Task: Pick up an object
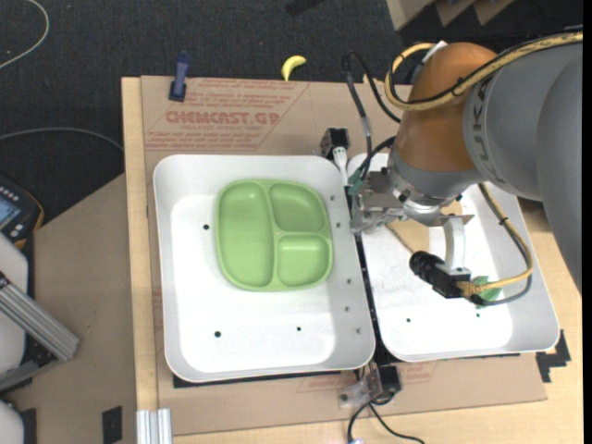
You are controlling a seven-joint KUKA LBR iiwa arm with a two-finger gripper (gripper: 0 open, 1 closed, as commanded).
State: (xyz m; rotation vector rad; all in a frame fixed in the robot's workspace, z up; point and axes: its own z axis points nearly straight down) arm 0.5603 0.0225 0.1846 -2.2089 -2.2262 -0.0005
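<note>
My pincer hanging over right bin, by wall shared with left bin. Wrist blocking it; cannot tell if open or closed. Green divided plate lying flat in left bin, upper middle, near pincer, not touching.

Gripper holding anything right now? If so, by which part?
Cannot tell: the wrist covers the gripper at the right bin's left wall. The green plate lies in the left bin, apart from it.
</note>
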